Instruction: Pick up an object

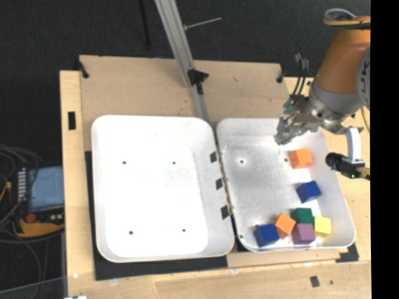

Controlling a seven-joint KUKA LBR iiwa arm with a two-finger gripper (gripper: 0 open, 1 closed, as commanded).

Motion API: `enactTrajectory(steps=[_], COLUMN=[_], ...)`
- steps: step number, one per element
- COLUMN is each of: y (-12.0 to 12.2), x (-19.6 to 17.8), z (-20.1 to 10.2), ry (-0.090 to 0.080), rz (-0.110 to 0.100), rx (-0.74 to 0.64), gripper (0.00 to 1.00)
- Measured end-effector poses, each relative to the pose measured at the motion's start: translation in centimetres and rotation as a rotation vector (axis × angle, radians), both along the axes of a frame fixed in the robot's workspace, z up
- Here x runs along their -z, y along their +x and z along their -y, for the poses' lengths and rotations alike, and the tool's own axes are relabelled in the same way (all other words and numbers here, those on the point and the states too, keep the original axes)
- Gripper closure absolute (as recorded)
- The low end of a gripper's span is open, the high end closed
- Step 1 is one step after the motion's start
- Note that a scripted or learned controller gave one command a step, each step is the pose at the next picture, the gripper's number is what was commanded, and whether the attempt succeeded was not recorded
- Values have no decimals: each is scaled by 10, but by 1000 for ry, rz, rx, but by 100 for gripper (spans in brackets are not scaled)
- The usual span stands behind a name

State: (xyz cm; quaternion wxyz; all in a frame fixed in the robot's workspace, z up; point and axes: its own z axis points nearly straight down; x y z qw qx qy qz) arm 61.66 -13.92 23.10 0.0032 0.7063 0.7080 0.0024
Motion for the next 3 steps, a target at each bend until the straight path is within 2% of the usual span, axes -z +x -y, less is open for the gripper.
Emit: enactTrajectory(steps=[1, 2, 3], y=[-14, -32, -54], x=[-1, -11, -2], z=[-58, -102, -156], ry=[2, 4, 2], rz=[-7, -7, -9], rx=[-4, -5, -4], gripper=[100, 100, 100])
